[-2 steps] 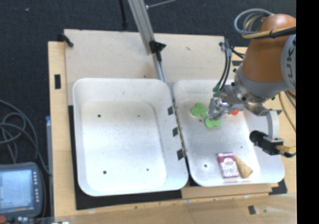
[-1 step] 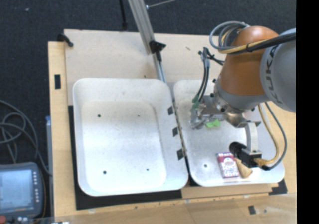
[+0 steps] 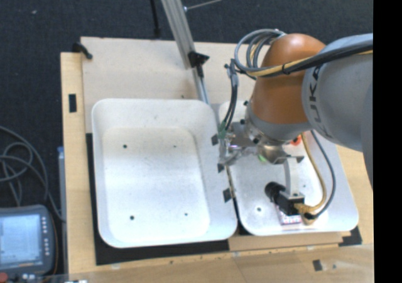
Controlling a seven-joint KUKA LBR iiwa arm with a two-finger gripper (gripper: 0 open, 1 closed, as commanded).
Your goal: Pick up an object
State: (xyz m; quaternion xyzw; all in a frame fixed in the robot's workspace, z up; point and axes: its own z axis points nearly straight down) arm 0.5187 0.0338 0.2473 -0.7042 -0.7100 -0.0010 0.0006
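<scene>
Your gripper (image 3: 267, 153) is over the right bin (image 3: 339, 212), open or closed can't tell. Small orange object (image 3: 296, 140) in bin's far half: probably light, pinch across middle.

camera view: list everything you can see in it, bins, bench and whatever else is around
left bin: one, white, left half of the bench
right bin: one, white, beside the left bin, partly under the arm
small thing: one, orange-red, in the right bin, mostly hidden by the wrist
patterned scrap: one, pinkish white, near the right bin's front edge, too small to identify
bench: one, tan, under both bins
metal strut: one, silver, slanting down from the top edge
screen: one, grey, lower left, off the bench
arm: one, grey with orange band, reaching in from the right
hand: one, metal, over the right bin
</scene>
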